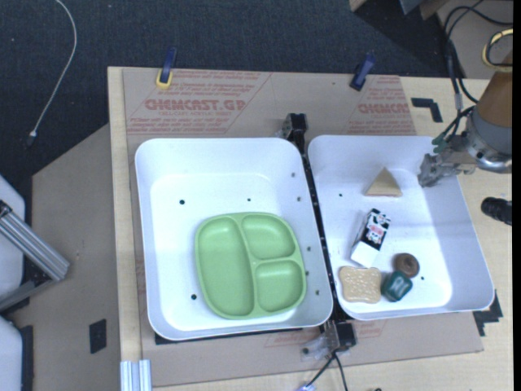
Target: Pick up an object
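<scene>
The claw [433, 169] hovers over the right bin [464, 218], at its far right edge, and whether it is wide or narrow cannot be told. It carries nothing. The wedge [383, 184] lies near it, probably the next target; the claw must descend there.

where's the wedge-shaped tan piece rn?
The tan wedge lies in the right bin, toward its far side, beyond the black-and-white carton and just left of the claw.
</scene>
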